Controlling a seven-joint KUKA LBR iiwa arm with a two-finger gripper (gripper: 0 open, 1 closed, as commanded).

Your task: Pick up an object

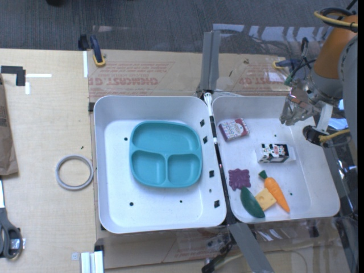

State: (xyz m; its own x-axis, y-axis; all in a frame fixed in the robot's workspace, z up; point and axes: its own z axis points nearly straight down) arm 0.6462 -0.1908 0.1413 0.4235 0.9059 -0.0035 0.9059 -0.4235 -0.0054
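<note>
In the right bin [318,206] lie a pink-and-white packet [234,129], a small black-and-white carton [274,152], a purple toy piece [239,178], an orange carrot [276,193], a yellow cheese wedge [264,199] and a dark green vegetable [251,202]. My gripper [292,116] hangs over the bin's far right corner, up and right of the carton and apart from every object. Nothing sits between its fingers. The arm's orange band [332,53] rises above it at the right edge.
The left bin [108,169] holds a teal divided plate [166,153]. A grey ring [74,171] lies on the wooden bench left of the bins. Scissors [10,238] rest at the bench's lower left. A grey divider post [209,61] stands between the bins at the back.
</note>
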